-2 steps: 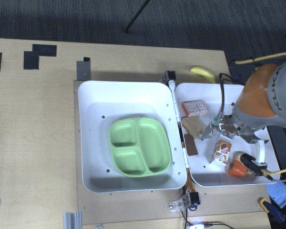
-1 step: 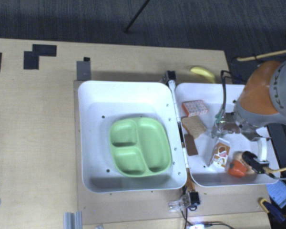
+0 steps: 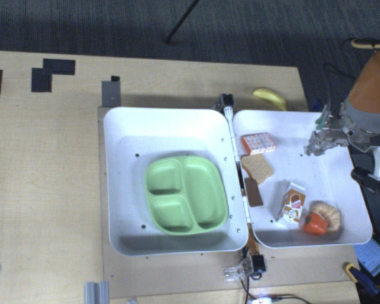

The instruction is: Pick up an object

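Hovering over the right bin [image 3: 361, 189] near its far right rim, the gripper [image 3: 318, 142] holds nothing that can be seen; how far it is open cannot be told. Nearest the camera lie an orange toy [image 3: 315, 224], a croissant [image 3: 327, 212] and a small carton [image 3: 294, 206]. Farther back, left of the gripper, a bread slice [image 3: 258, 168] and a patterned box [image 3: 258, 143] lie flat, the box's long axis running left to right.
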Controlling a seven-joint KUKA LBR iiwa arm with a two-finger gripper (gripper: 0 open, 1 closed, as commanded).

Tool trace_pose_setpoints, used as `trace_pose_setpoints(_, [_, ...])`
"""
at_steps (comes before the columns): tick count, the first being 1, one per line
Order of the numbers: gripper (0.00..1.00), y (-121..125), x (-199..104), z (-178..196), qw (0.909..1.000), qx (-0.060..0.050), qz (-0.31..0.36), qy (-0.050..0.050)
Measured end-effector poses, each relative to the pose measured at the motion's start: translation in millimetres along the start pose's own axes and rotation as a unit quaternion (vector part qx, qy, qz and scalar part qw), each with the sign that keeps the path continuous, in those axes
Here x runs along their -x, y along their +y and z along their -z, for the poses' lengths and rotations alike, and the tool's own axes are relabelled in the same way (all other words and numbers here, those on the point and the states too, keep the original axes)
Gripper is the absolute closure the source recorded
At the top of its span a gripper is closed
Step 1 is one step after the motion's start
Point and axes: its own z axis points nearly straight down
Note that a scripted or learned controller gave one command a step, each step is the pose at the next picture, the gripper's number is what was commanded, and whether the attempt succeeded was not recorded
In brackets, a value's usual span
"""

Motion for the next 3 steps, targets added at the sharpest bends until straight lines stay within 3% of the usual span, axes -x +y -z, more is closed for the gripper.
trace_pose_setpoints(1, [0.00,-0.3,-0.6,-0.7,1.0000,-0.001,0.001,0.001])
trace_pose_setpoints(2, [0.00,-69.6,-33.8,-54.9,1.0000,-0.001,0.000,0.001])
trace_pose_setpoints(3, [1.00,-67.2,-33.9,-43.0,1.0000,0.002,0.001,0.000])
